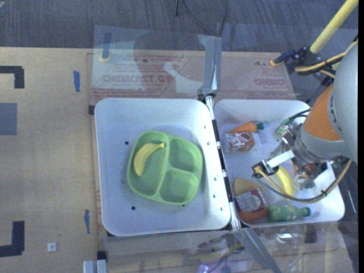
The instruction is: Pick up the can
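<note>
1. Landmark: a green bottle point(288, 212) lies on its side by the near wall of the right-hand bin point(259, 111), one of two white bins on a desk point(45, 152).
2. The can point(251, 200), as best judged, is the short red-and-white labelled thing just left of the bottle, apparently on its side. The picture is too coarse to be sure.
3. A similar red-and-white pack point(239, 142) sits farther from the bottle, up and to the left.
4. The gripper point(300, 172) is up-picture from the bottle, over a yellow banana point(284, 181) and apart from the can. Whether it is open or closed cannot be told.
5. Handling, as a judgement: the can is probably light, stiff and smooth, so it may roll or slip. Grasp it squarely across the curved body at mid-length.
</note>
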Controlling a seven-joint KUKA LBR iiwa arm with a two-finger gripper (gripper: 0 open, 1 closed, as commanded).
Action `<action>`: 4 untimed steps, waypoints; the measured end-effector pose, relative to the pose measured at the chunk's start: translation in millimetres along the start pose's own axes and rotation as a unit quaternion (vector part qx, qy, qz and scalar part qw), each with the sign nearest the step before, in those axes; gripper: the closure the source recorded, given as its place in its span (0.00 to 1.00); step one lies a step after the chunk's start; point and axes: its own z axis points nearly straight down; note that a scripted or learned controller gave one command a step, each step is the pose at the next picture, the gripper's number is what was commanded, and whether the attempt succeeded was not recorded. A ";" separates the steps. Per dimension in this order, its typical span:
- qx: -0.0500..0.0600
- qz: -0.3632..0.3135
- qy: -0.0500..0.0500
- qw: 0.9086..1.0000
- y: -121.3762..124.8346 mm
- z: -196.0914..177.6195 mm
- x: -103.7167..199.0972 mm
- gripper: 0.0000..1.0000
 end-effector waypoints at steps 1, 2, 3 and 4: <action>0.006 -0.003 -0.003 1.000 -3.6 -2.4 0.7 1.00; 0.013 0.063 -0.009 0.998 76.0 -6.4 44.7 1.00; 0.014 -0.014 -0.005 1.000 113.0 12.9 53.1 1.00; 0.015 -0.017 0.005 1.000 108.9 10.6 62.6 0.00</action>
